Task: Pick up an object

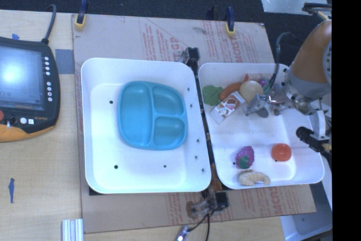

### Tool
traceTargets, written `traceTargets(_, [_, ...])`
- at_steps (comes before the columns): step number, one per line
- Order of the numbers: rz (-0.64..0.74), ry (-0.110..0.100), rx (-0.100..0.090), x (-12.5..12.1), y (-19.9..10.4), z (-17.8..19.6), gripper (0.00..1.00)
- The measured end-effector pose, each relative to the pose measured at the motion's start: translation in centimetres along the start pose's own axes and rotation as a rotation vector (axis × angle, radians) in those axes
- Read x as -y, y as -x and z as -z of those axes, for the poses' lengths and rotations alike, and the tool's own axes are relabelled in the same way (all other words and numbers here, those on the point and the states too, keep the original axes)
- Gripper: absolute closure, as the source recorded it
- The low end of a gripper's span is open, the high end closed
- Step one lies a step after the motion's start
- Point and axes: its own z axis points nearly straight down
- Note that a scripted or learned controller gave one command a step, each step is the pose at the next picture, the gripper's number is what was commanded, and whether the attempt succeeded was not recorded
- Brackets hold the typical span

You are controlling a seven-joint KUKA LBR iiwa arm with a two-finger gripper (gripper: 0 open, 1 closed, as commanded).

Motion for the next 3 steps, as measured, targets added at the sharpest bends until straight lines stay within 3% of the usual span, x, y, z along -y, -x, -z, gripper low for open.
traceTargets(1, [0.001, -0.027, -0.001, -5.7, -1.2, -0.3, 0.0])
traceTargets(2, [0.004, -0.008, 0.002, -6.1, -1.3, 1.1, 1.0])
traceTargets(3, [0.002, -0.003, 0.0, -4.6, -9.2, 3.2, 1.0])
